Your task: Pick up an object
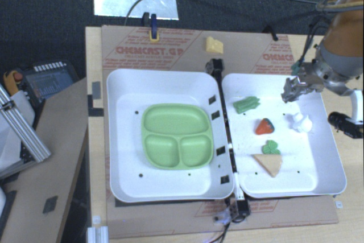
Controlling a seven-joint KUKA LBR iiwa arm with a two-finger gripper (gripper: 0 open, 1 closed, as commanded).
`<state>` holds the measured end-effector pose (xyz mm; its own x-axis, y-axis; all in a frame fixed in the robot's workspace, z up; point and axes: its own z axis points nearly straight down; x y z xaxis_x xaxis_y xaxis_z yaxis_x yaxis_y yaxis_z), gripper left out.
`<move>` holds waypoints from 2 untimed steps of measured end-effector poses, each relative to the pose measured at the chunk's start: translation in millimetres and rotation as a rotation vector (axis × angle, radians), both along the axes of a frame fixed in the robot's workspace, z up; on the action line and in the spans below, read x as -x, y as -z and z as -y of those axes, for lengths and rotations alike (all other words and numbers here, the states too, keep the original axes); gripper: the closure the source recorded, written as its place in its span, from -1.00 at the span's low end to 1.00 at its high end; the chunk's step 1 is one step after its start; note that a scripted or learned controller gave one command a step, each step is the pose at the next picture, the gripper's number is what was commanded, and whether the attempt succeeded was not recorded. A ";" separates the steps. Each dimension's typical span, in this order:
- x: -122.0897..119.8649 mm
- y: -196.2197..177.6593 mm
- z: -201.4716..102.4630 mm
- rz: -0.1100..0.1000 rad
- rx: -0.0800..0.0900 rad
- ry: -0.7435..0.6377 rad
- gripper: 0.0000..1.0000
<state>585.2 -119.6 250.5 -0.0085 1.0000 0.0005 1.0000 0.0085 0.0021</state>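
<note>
The right bin [327, 176] holds several small objects: a green leafy piece [247, 104], a red strawberry-like piece [264, 126], a small green piece [271, 147], a tan wedge [269, 164] and a white crumpled piece [299, 122]. My gripper [293, 90] hangs over the upper right part of this bin, above and slightly left of the white piece. Nothing shows between its fingers.
The left bin [122, 91] carries a green divided plate [176, 135]. A yellow block [214, 45] lies on the cardboard behind the bins. A black divider with clips [222, 122] runs between the bins. A cable crosses overhead at the back.
</note>
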 end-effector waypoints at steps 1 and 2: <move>-17.9 -6.3 -51.9 0.002 -0.001 -0.001 1.00; -35.2 5.4 -111.2 0.001 0.000 0.000 1.00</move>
<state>620.4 -8.4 245.1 -0.0084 1.0000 0.0005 1.0000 0.0084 0.0033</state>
